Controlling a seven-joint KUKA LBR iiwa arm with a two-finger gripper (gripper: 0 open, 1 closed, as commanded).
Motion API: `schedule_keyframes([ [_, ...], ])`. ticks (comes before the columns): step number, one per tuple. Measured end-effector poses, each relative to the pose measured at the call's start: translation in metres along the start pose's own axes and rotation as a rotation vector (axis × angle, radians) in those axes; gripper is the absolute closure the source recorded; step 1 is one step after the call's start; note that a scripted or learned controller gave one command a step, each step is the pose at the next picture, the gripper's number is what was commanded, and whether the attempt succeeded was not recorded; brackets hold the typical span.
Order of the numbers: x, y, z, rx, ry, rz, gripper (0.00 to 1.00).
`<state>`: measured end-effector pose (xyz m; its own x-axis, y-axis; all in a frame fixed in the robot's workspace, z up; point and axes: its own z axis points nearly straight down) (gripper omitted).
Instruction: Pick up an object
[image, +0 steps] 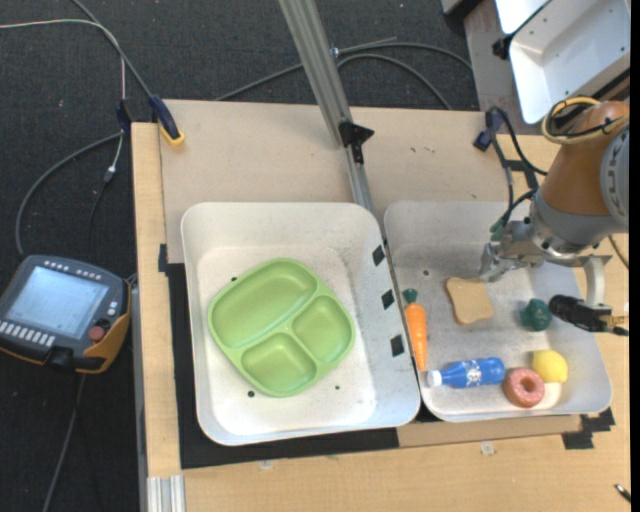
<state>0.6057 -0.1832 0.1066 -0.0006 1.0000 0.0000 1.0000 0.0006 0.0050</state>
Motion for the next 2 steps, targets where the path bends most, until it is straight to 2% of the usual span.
schedule_keyframes([
  [2, 0.010, -0.006, -0.096, -0.002, -0.001, -0.001, 1.00],
])
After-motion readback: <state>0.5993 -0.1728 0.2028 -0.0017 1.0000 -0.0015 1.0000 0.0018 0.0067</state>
